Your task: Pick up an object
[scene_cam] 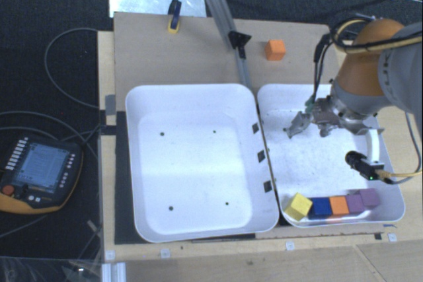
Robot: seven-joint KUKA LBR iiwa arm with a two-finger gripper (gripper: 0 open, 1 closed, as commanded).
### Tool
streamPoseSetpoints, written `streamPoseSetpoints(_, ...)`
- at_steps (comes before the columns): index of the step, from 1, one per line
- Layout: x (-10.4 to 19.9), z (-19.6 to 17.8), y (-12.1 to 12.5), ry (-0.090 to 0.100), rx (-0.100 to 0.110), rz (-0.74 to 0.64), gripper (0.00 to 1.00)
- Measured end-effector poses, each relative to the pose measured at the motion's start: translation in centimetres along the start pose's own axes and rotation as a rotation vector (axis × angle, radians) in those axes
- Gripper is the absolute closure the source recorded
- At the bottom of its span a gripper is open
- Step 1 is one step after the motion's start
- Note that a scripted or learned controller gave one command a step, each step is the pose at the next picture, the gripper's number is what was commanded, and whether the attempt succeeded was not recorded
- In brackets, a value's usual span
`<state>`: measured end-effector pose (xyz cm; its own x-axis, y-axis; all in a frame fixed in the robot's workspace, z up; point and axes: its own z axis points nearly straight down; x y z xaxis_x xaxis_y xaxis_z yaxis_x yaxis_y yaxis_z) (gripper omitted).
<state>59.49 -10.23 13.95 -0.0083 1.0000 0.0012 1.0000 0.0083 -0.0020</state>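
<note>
A row of small blocks lies along the lower edge of the right bin (pixel 277 102), toward the lower right of the frame: a yellow block (pixel 299 206) tipped at an angle at the left end, then a blue block (pixel 322 207), an orange block (pixel 339 205) and a purple block (pixel 365 199), packed side by side and touching. They look like light, stiff cubes with flat faces, so a squeeze across two opposite sides should hold; the yellow one, with free space on its left, seems the easiest to take. The gripper (pixel 310 123) hangs above the bare middle of that bin, well apart from the row, its fingers apparently spread with nothing between them, though they are small and partly blurred. The left bin (pixel 142 102) sits beside it, and a lone orange cube (pixel 275 49) rests on the bench (pixel 198 43) at upper centre.
</note>
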Motion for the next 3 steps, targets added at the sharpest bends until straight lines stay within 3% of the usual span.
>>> streamPoseSetpoints(1, -0.2, -0.4, 0.0, -0.001, -0.004, 0.006, 0.00)
streamPoseSetpoints(2, -3.5, -8.8, -3.0, -0.005, -0.011, 0.010, 0.00)
streamPoseSetpoints(3, -9.9, -11.9, -4.7, -0.006, -0.007, 0.014, 0.00)
